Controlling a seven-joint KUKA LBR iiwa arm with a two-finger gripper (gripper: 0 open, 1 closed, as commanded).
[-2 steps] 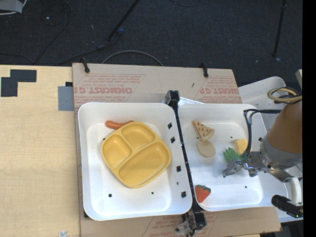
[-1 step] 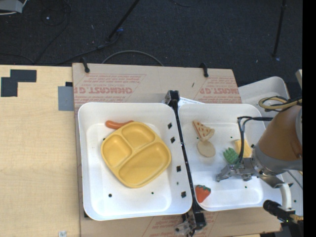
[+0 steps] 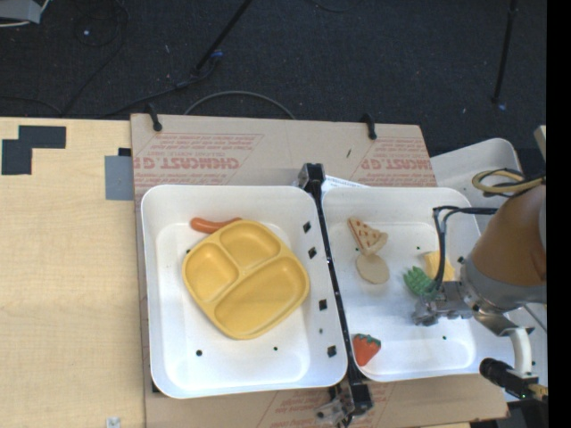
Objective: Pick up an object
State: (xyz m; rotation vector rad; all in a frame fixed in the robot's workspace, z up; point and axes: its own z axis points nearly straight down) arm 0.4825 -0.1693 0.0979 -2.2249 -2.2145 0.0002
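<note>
Arm (image 3: 508, 239): enters from the right; the orange band and grey wrist cover the right bin's far right part.
Gripper (image 3: 431, 311): low in the right bin (image 3: 401, 364), just beside the green item; too small and dark to make out, so its state cannot be told.
Green item (image 3: 417, 280): leafy toy, right of the bin's centre, partly overlapped by the gripper.
Yellow item (image 3: 432, 262): just behind the green one, mostly hidden by the arm.
Wedge (image 3: 366, 234): tan slice, upper middle.
Beige disc (image 3: 373, 269): just below the wedge.
Strawberry (image 3: 366, 349): near the divider, at the front.
Left bin (image 3: 169, 364): holds a yellow divided plate (image 3: 245, 277); an orange sausage (image 3: 212, 224) is partly hidden behind its rim.
</note>
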